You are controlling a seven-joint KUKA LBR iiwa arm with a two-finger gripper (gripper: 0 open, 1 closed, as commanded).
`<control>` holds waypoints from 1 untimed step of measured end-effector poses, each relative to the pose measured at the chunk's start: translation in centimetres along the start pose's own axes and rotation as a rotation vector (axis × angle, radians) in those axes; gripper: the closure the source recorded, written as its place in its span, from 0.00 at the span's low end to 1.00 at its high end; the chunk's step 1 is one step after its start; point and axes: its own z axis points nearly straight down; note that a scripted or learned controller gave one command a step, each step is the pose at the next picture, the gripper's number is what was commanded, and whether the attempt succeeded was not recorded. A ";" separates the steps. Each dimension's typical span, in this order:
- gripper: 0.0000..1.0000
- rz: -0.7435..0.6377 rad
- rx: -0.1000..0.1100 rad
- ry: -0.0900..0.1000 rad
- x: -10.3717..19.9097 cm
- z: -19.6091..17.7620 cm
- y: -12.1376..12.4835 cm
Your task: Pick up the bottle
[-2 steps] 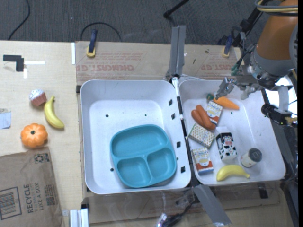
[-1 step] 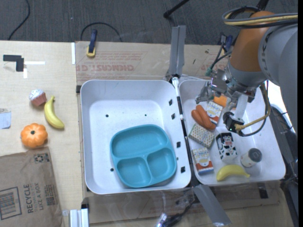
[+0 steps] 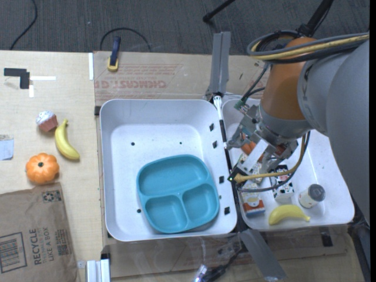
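A small white bottle [image 3: 309,196] with a grey cap lies near the front right of the right bin [image 3: 336,168]. My gripper [image 3: 257,161] hangs low over the left part of that bin, well to the left of the bottle and apart from it. The wrist and its cables hide what lies directly beneath it.
A yellow banana [image 3: 288,215] and a small box [image 3: 254,205] lie at the right bin's front, with a small black-and-white item [image 3: 286,189] between them and the gripper. The left bin [image 3: 117,157] holds a blue divided tray [image 3: 175,192]. Toy food lies on the bench at the left.
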 end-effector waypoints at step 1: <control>0.00 0.295 -0.029 0.018 4.5 6.1 -1.8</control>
